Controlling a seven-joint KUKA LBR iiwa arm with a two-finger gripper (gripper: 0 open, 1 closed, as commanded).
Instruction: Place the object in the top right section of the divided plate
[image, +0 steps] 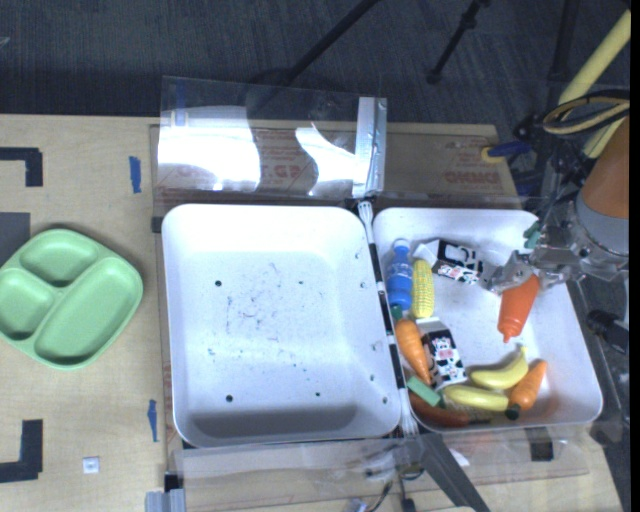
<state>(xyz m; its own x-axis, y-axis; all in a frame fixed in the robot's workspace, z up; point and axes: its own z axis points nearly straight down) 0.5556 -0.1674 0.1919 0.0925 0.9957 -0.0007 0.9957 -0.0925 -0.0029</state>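
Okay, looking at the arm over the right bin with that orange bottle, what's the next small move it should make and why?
Probably lift straight up. The orange bottle hangs at the gripper above the right bin, though the grip itself is hard to make out. The green divided plate sits far left, beyond the left bin, so height is needed to clear the bin walls before traversing.

Colours and patterns on the tabletop (80, 160) and in its bins.
Tabletop tan; divided plate (68, 297) pale green; both bins (265, 240) white. Below the tool (520, 268), an orange bottle (517, 308); beyond it yellow corn (423, 287), blue bottle (399, 278), orange carrot (411, 347), yellow bananas (488, 385), black-and-white cow-patterned cartons (442, 358).
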